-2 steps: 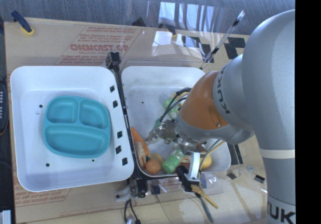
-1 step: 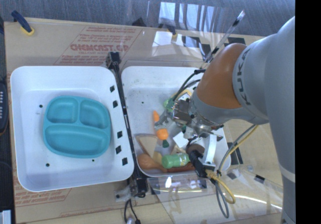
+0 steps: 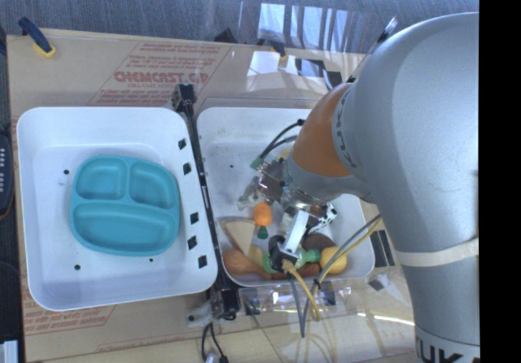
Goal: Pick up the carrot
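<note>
The grey arm [image 3: 423,150] comes in over the right side of the right-hand bin [image 3: 224,133], its orange band [image 3: 321,142] hanging above the middle of that bin. The gripper [image 3: 262,190] is down low inside, roughly at the bin's centre and pointed toward its left wall. From here I cannot tell whether it is open or closed, because the metal parts at its tip blur together.

The carrot [image 3: 262,213] is a small orange piece with a bit of green at its lower end. It sits right against the gripper's tip, on the side facing the bin's near edge. I cannot make out whether it is being gripped or is just lying there.

The other toy foods are crowded along the near edge of the same bin. A pale tan slice [image 3: 238,231] lies left of the carrot. An orange-brown lump [image 3: 236,262] sits close to the near left corner. A green piece [image 3: 308,256], a dark brown piece [image 3: 320,241] and a yellow piece [image 3: 334,258] bunch together toward the near right corner, partly under the arm. The far half of this bin's floor is bare white.

The left-hand bin [image 3: 32,190] holds a teal divided plate [image 3: 126,205] lying flat around its middle, with its three compartments facing up. A blue and yellow clamp [image 3: 37,37] grips the far left corner of the bench [image 3: 122,68].
</note>
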`<state>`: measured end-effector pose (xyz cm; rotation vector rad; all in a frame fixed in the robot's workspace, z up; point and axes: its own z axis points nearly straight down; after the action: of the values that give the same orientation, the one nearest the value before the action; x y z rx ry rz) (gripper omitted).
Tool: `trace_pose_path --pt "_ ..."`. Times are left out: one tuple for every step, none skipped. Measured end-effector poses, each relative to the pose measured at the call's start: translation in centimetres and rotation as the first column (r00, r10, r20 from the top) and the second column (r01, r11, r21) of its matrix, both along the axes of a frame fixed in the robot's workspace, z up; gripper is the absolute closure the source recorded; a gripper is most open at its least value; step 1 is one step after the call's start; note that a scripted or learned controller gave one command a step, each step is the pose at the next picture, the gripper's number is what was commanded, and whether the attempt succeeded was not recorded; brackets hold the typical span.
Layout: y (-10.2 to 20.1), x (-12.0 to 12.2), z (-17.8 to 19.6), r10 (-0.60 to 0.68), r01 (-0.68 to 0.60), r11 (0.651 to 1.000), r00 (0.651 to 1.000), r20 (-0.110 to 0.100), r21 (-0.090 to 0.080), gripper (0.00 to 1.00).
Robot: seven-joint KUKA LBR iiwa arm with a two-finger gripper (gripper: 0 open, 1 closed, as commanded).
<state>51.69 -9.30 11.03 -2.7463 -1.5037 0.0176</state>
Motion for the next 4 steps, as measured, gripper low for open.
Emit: trace_pose_path --pt "0.1 0.1 1.1 0.008 -0.008 1.0 1.0 -0.002 0.005 1.0" --pt "6.2 7.3 8.4 -0.109 0.109 0.994 0.994 0.014 0.003 1.0" --pt "6.1 7.0 9.1 -0.098 0.098 0.995 0.995 -0.003 0.001 1.0" --pt "6.3 7.0 10.0 -0.081 0.081 0.997 0.997 -0.012 0.002 1.0"
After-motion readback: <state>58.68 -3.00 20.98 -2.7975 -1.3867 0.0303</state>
